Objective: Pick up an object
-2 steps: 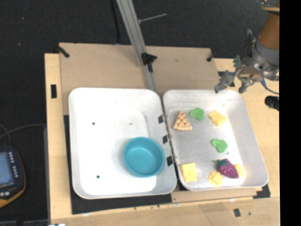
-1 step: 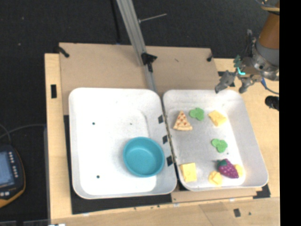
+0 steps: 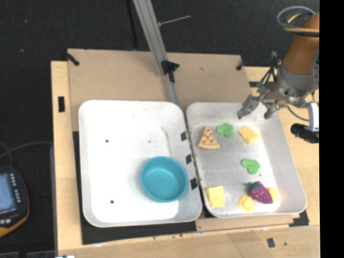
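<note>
Nothing's picked yet: gripper (image 3: pixel 258 107) hangs spread open, holding nothing, at 12 o'clock of the yellow block (image 3: pixel 248 134).

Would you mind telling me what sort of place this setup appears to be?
Probably a robotics lab bench for grasping trials: a gripper hangs over two white bins, one with toy food such as a pizza slice, the other a blue bowl.

Blue bowl (image 3: pixel 163 178) in white bin (image 3: pixel 107 122); purple grapes (image 3: pixel 260 192), green leaves (image 3: pixel 225 129), yellow cubes (image 3: pixel 215 196).
</note>
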You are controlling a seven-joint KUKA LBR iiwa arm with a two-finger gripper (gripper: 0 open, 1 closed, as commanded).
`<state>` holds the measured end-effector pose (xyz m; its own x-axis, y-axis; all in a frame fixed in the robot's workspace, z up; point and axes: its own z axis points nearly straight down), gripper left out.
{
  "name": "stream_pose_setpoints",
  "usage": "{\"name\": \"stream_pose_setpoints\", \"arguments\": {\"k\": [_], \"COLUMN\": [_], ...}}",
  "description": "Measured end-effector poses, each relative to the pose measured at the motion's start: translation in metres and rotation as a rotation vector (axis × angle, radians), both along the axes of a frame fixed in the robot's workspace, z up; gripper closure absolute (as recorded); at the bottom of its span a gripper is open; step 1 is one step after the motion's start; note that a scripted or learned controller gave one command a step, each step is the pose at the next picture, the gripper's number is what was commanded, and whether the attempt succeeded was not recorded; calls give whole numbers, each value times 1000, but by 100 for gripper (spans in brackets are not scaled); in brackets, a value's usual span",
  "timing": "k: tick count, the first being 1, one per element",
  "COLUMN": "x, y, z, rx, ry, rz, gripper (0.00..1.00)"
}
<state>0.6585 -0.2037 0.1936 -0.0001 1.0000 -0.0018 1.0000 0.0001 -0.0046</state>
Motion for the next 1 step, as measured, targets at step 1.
{"name": "stream_pose_setpoints", "arguments": {"k": [1], "x": [2], "y": [0], "z": [-63], "rx": [0], "ry": [0], "rz": [2], "gripper": [0]}}
